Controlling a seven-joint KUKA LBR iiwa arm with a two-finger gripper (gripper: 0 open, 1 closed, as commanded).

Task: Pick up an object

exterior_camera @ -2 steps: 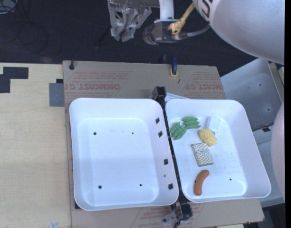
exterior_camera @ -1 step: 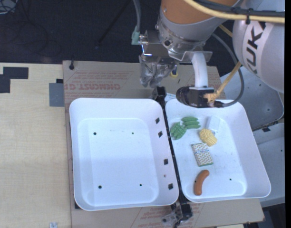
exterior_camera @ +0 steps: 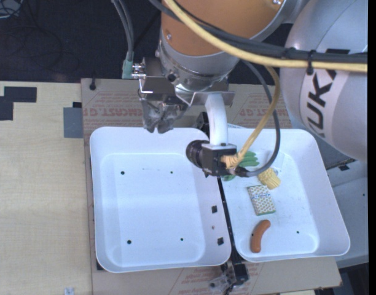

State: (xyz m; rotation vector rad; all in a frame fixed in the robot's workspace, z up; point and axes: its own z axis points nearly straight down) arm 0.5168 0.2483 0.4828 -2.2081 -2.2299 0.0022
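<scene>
My gripper [exterior_camera: 159, 121] hangs over the far rim of the left bin [exterior_camera: 108, 165], under the grey and orange wrist. In the right bin [exterior_camera: 317, 183] lie a brown sausage [exterior_camera: 259, 235], a green-patterned packet [exterior_camera: 262, 200], a yellow corn piece [exterior_camera: 270, 178] and a green item [exterior_camera: 247, 160]. All of these are to the right of the gripper and nearer the camera, and none touches it. A black and white fitting [exterior_camera: 207, 153] on the arm, with a yellow cable, partly covers the green item.
The two white bins meet along a seam [exterior_camera: 222, 208] in the middle. Brown cardboard [exterior_camera: 114, 106] lies under them, and pale bench top [exterior_camera: 34, 195] extends to the left. The arm's large grey body [exterior_camera: 335, 85] overhangs the right bin's far side.
</scene>
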